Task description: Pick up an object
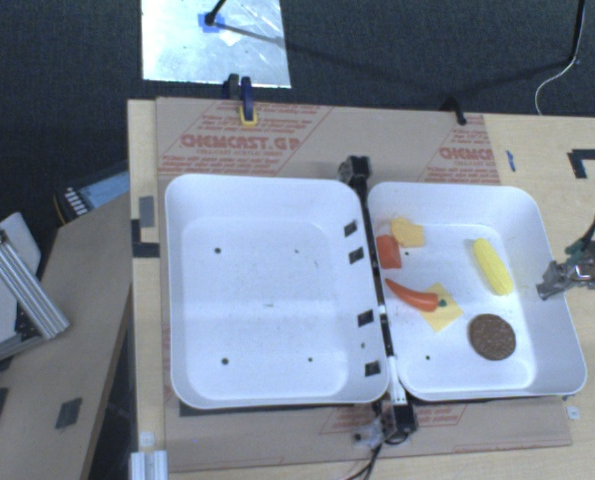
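Gripper hovering at the right rim of the right bin, poking in from the frame's edge. Jaw state impossible to judge at this size and angle. Nothing visibly between them.

Over in that right bin: corn cob near the right wall, closest to the gripper but apart from it. Brown round patty toward the near right corner. Red chili pepper lying just beside the divider, tip on a yellow cheese slice. Orange-red piece and small yellow chunk up near the far left corner.

Left bin alongside, sharing the middle edge.
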{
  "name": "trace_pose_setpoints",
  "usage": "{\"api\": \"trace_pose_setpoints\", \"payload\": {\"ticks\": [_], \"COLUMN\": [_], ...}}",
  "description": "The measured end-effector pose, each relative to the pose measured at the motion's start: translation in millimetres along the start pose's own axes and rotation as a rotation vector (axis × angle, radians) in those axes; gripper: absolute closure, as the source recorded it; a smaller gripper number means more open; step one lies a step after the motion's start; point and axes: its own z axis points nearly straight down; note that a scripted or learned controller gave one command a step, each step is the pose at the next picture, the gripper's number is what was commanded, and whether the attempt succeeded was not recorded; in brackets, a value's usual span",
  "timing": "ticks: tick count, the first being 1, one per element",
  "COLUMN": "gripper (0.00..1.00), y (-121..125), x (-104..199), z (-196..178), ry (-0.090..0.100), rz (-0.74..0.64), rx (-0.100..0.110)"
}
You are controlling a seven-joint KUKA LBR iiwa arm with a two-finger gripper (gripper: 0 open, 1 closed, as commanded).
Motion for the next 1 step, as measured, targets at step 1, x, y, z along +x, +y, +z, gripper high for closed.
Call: {"api": "trace_pose_setpoints", "payload": {"ticks": [1], "gripper": [1.0], "y": [-1.9], "x": [1.1], "z": [55.4], "ry": [0.003], "rz": [0.003], "rx": [0.008]}}
